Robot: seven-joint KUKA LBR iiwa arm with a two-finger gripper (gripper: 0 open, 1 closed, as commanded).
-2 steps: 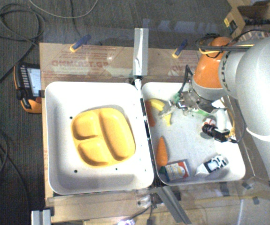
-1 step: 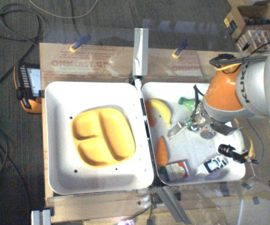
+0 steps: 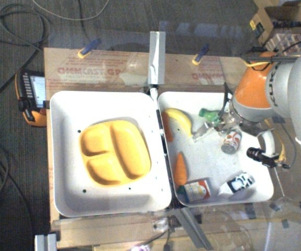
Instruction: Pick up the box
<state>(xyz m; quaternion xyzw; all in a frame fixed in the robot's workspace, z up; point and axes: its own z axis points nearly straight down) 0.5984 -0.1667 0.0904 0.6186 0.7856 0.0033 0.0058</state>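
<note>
Basically not started: box (image 3: 196, 191) lies untouched at right bin's (image 3: 268, 190) front edge, gripper (image 3: 219, 123) far back near banana (image 3: 179, 120); can't tell its open/closed state.

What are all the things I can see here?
bins: two, white, side by side on the bench
tray: one, yellow, three compartments, in the left bin
banana: one, yellow, right bin, far left
carrot: one, orange, right bin, left side
box: one, orange and white, right bin, near edge
can: one, red and white, right bin
carton: one, black and white, right bin, near right corner
arm: one, grey and orange, from the right
claw: one, over the right bin
</note>
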